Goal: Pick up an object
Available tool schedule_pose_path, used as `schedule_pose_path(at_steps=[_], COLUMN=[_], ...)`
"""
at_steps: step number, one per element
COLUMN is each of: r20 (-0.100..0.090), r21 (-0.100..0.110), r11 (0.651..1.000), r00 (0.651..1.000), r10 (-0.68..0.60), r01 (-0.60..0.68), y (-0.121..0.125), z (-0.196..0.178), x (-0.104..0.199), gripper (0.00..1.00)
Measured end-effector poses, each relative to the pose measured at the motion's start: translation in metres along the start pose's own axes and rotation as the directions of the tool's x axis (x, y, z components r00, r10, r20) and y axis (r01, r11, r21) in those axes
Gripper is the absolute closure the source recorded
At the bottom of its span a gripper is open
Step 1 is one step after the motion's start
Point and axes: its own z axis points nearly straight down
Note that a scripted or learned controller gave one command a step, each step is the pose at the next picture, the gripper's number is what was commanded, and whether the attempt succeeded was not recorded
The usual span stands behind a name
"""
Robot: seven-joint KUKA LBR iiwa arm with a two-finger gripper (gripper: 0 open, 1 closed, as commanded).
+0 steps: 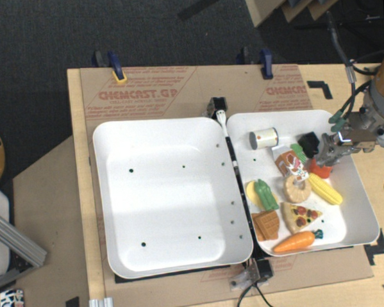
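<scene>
The end effector [325, 154] hangs low over the right bin's [359, 227] far right side, grip state impossible to tell, with a red piece [320, 170] directly beneath and the corn [325, 189], long axis diagonal, just nearer the camera.

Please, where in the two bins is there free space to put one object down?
The left bin shows bare floor wall to wall. In the right bin, toys crowd the middle, from the white can down to the carrot; a small bare patch lies near its far-left corner.
</scene>
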Motion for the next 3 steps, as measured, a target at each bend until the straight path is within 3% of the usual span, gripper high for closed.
schedule_pose_path(at_steps=[1,2,3], r20=[-0.002,0.004,0.003], r21=[-0.001,-0.014,-0.003], r11=[1.0,1.0,1.0], r00=[1.0,1.0,1.0], r10=[-0.011,0.005,0.008], r01=[0.011,-0.005,-0.008], y=[0.007,0.002,0.008], z=[0.092,0.085,0.186], x=[0.083,0.0,-0.11], gripper=[1.0,1.0,1.0])
